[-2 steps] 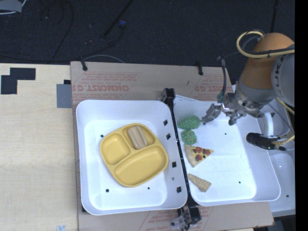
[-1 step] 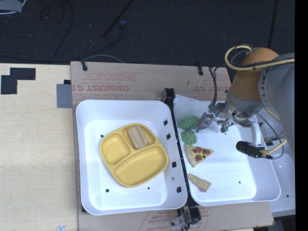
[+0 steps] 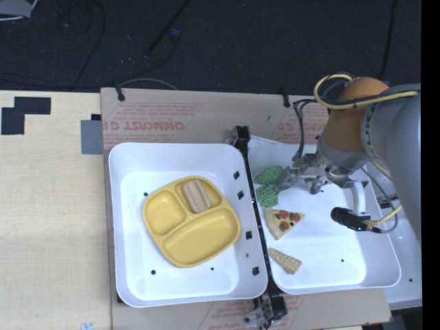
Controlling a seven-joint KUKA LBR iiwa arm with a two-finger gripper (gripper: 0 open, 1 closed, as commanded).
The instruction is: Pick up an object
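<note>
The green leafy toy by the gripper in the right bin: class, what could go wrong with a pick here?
1. The green leafy toy lies against the divider, so the gripper may strike it.
2. The pizza slice sits close by and could get nudged.

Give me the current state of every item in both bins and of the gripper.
Yellow plastic divided plate: flat in the left white bin, tan hot-dog-like piece in one upper compartment.
Green leafy toy: in the right white bin, by the divider.
Toy pizza slice: lying flat, untouched.
Tan cone-shaped toy: on its side near the front.
Gripper: low beside the green toy; grasp unclear.
</note>
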